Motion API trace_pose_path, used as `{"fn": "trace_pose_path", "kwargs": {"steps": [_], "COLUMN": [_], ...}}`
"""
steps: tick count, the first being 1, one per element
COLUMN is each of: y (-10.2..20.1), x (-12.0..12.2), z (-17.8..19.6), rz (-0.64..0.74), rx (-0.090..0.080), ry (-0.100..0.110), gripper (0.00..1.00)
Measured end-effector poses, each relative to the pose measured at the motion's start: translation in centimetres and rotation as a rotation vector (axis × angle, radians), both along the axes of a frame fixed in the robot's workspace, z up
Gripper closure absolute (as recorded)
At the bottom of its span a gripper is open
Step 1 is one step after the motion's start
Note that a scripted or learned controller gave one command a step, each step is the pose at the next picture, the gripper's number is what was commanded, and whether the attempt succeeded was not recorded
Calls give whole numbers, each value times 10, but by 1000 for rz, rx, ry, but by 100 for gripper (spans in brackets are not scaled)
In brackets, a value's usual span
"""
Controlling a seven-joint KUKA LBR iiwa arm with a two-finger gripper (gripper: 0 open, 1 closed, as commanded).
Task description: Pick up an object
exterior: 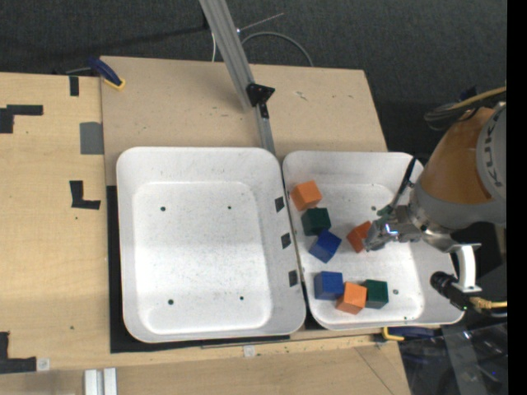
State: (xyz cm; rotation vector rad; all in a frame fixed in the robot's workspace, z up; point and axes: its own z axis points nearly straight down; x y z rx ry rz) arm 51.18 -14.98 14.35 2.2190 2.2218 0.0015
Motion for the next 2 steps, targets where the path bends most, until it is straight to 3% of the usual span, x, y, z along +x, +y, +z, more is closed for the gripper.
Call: {"fn": "trace_pose_path", "kwargs": {"steps": [2], "y": [-4], "x": [7], "z": [121], "rz": [1], "rx": [-1], "ry": [-4], "gripper": [100]}}
